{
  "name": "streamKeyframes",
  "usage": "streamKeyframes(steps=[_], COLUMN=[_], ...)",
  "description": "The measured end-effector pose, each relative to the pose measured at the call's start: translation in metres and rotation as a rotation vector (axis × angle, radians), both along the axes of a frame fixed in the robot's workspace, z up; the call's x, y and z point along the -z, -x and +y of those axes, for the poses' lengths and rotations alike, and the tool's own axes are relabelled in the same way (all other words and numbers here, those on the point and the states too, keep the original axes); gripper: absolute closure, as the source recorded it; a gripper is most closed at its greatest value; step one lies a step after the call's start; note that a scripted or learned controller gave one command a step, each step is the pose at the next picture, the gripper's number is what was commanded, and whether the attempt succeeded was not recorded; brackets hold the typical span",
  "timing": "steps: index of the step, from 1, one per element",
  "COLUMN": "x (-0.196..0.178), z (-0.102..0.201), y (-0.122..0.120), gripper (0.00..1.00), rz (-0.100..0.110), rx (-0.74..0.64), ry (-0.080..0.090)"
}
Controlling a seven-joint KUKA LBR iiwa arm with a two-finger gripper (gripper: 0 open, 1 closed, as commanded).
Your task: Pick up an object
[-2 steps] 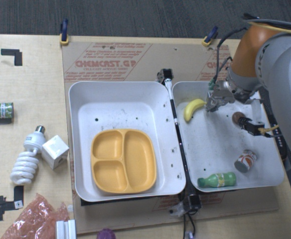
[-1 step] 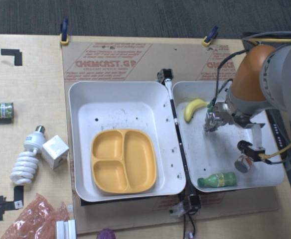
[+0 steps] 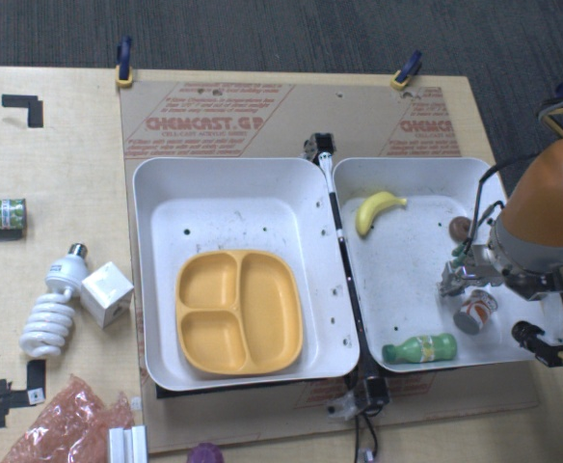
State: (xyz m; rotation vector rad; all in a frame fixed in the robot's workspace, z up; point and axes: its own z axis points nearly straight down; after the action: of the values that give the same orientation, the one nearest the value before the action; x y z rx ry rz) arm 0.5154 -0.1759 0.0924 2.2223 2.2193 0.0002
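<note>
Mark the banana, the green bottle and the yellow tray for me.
banana (image 3: 378, 208): camera view, middle of its curved body.
green bottle (image 3: 419, 349): camera view, middle of its body, lying on its side.
yellow tray (image 3: 240, 311): camera view, central divider ridge.

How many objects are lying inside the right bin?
4, perhaps more behind the arm. The banana lies near the far left corner, the green bottle along the near edge, the small can beside the gripper, and a brown object at the right side.
</note>
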Motion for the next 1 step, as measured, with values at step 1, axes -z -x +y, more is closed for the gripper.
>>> streamKeyframes(steps=[1], x=[-0.0004], z=[0.0143], y=[-0.0877], gripper=[0.0], rz=[0.0], rx=[-0.002], ry=[0.0])
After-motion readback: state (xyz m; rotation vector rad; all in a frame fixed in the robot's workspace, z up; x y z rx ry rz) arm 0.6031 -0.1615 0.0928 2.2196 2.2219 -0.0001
